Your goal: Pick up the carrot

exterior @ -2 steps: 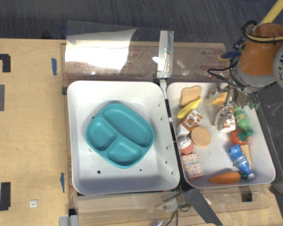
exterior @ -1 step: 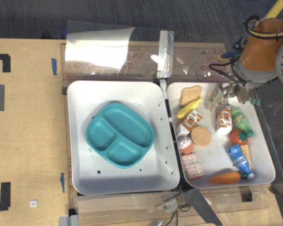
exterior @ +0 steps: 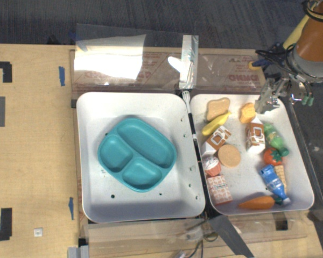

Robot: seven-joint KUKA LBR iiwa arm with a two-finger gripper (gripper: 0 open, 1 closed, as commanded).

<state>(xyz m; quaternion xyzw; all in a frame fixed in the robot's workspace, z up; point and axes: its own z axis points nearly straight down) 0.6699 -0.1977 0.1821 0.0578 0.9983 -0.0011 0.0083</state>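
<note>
Carrot (exterior: 257,202): a long, smooth, orange shape with a pointed end. It is seen lying flat near the front edge of the right bin (exterior: 304,183), just below a blue packet (exterior: 273,183).

Jaws (exterior: 267,102): made of grey metal and seen over the back of the right bin, near its far right corner. Nothing is seen between them. Whether they are spread or pressed together cannot be told. They are well apart from the carrot.

Arm (exterior: 314,34): an orange band is seen above the wrist, with dark cables beside it.

Right bin: white, shallow, with rounded corners. Many small toy foods are seen in it.

Bread slice (exterior: 217,108): tan and flat, placed at the back of the right bin.

Banana (exterior: 215,124): yellow and curved, placed just in front of the bread slice.

Round cookie (exterior: 229,156): a flat tan disc, seen in the middle of the right bin.

Tomato (exterior: 271,156): red and round, with a green lumpy thing just above it.

Small boxes (exterior: 219,190): red and white cartons, seen along the left side of the right bin.

Left bin (exterior: 91,112): white and smooth. A teal tray (exterior: 137,153) is seen in it, rounded, shiny, with three hollow parts.

Counter (exterior: 29,144): pale wood, flat, with black corner marks and bits of blue tape.
</note>
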